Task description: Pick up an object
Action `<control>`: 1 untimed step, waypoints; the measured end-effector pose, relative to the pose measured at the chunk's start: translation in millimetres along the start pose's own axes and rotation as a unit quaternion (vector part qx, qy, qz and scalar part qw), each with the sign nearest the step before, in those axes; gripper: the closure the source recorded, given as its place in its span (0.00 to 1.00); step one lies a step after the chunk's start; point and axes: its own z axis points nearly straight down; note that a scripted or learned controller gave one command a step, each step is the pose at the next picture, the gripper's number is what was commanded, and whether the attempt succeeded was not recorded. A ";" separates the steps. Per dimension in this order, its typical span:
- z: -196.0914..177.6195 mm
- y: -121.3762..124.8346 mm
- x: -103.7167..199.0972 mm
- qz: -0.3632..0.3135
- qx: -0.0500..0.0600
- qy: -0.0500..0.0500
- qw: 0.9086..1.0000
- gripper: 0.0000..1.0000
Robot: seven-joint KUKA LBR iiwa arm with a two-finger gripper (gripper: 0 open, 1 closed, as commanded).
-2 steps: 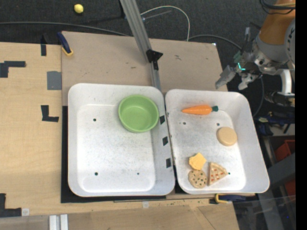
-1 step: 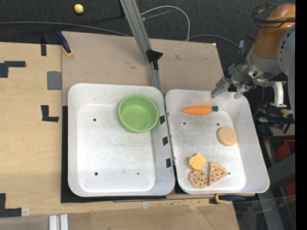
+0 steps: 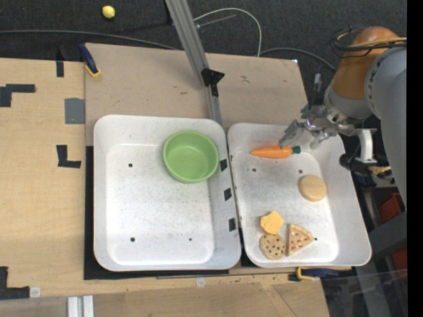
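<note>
Gripper: you see the gripper (image 3: 291,137) low over the far part of the right bin (image 3: 344,243); I cannot tell its state from this angle.
Carrot: the toy carrot (image 3: 271,152) lies just below the gripper.
Other items: a beige round piece (image 3: 312,187), a cookie (image 3: 271,246), a pizza slice (image 3: 299,238).
Left bin: the left bin (image 3: 119,243) holds a green bowl (image 3: 190,156).

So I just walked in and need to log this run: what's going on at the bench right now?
A grey robot arm reaches in from the right, its gripper low over the right bin, right by the green-tipped end of a toy carrot that lies on the bin floor. Nothing looks lifted yet. The same bin also has a round beige piece, a small yellow piece, a cookie and a pizza slice. The left bin holds a green bowl.
</note>
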 end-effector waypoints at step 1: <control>15.1 4.3 -0.3 0.000 -0.009 -0.002 1.000 0.00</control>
